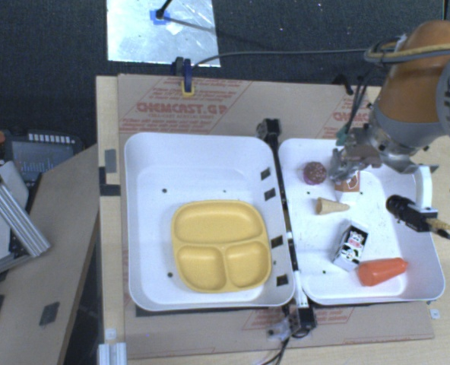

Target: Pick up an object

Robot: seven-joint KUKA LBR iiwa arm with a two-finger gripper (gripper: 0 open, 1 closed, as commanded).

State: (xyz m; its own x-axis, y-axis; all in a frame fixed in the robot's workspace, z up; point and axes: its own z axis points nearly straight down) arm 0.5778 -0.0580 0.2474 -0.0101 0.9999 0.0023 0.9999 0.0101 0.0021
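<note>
White bin [430,280]: ball [314,172] beside hand [345,175]

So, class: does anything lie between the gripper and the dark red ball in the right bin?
Nothing visible does. The gripper hangs just right of the dark red ball, with bare bin floor between them.

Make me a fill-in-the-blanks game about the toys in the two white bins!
1. The yellow tray lies in the ____ bin.
2. The orange carrot lies in the ____ bin.
3. The tray has ____ compartments.
4. The little carton lies between the cone and the ____.

Missing words: left; right; three; carrot
</note>
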